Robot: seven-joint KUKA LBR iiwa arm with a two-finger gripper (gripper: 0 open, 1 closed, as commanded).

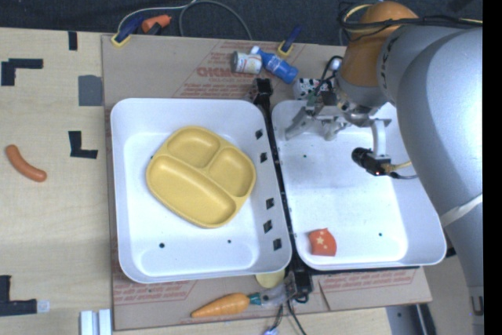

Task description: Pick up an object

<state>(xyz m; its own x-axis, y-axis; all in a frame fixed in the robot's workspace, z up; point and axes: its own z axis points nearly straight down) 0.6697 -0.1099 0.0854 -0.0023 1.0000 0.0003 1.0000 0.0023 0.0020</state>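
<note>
Camera view is showing the gripper hanging over the right bin's far left corner, its grasp impossible to tell, while a red object is lying near the bin's near edge.

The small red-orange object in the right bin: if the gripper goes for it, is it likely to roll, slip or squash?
The red-orange object looks lumpy with a flattish underside, so it probably won't roll far. Its surface seems smooth, so it might slip between narrow fingers. It sits near the right bin's front wall, which could crowd a grasp. Stiffness can't be told.
</note>
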